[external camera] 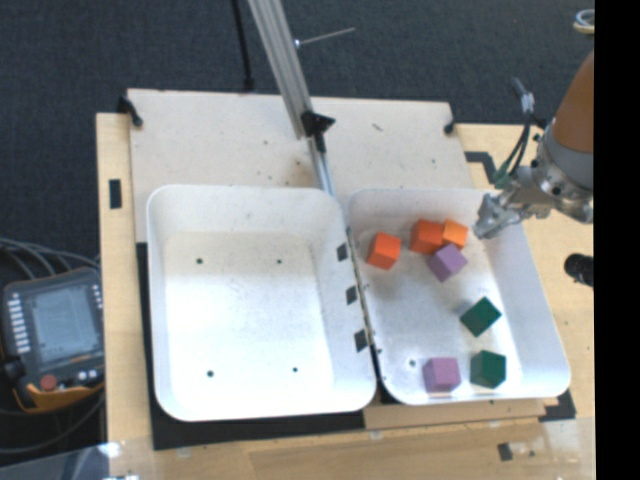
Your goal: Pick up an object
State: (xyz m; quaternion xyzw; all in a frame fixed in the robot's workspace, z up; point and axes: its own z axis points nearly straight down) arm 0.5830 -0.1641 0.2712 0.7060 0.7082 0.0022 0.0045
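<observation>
- Nearest the lens: small purple cube (441, 373) and dark green cube (488, 368), low in the right-hand shallow white bin (535, 298).
- Hovered over that bin's upper right rim: grey two-finger gripper (492, 218) (opening impossible to tell).
- Lay just left of it: small orange cube (454, 233), touching a larger orange block (428, 236).

Even bright light, soft shadows, slightly blurry, low resolution

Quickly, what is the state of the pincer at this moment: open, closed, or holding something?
Pincer: cannot be told whether open or closed. It sits at the upper right edge of the right bin, close to the small orange block; no block is seen held.
</observation>
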